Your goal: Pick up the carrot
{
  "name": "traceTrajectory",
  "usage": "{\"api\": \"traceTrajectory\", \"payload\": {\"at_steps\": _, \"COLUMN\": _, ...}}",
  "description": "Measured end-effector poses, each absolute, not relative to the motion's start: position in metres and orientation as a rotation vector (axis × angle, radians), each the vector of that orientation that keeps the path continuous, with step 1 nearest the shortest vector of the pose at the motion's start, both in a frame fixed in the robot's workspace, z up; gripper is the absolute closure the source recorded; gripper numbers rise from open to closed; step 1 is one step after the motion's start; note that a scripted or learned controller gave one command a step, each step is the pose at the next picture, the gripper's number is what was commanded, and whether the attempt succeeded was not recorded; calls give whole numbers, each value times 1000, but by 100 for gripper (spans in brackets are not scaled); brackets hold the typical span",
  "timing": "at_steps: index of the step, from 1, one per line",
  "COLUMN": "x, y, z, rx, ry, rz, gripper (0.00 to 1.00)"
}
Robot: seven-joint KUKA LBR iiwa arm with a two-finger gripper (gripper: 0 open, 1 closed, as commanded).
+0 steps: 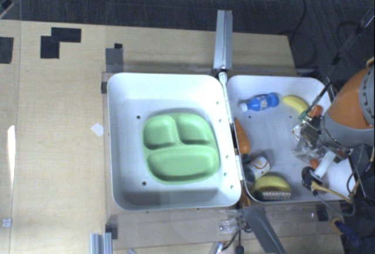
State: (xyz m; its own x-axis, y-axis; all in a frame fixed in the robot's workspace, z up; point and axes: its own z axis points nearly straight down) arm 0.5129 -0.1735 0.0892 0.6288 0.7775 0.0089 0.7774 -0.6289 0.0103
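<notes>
Two bins: left bin [120, 147] bears a green divided plate [180, 147]; right bin [275, 82] bears the loose items.
Carrot: the carrot [241, 137] lies at 9 o'clock in the right bin, lengthwise against the wall shared with the left bin, its thin end toward 12.
Neighbours: a small round brown-and-white object [259, 163], possibly a ball, sits just beside the carrot's thick end at 5 o'clock; a yellow item [271, 183] lies at 6 o'clock of the bin; a blue-capped bottle [261, 102] and a banana [295, 104] lie toward 12.
Gripper: the gripper [309, 137] sits at 3 o'clock of the bin, well apart from the carrot; the wrist clutter hides the pincer, so apart or together cannot be told.
Step in hand: approach, by my judgement; nothing lifted yet.
Advice: cross toward 9 o'clock, turn the pincer across the carrot's width, and come down mid-length.
Risk: the wall crowds one side, so one finger has little room.
</notes>
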Motion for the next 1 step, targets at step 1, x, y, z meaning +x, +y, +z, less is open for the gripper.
{"api": "traceTrajectory", "payload": {"at_steps": 1, "x": 488, "y": -163, "z": 115, "rx": 2928, "ry": 1143, "rz": -1, "gripper": 100}}
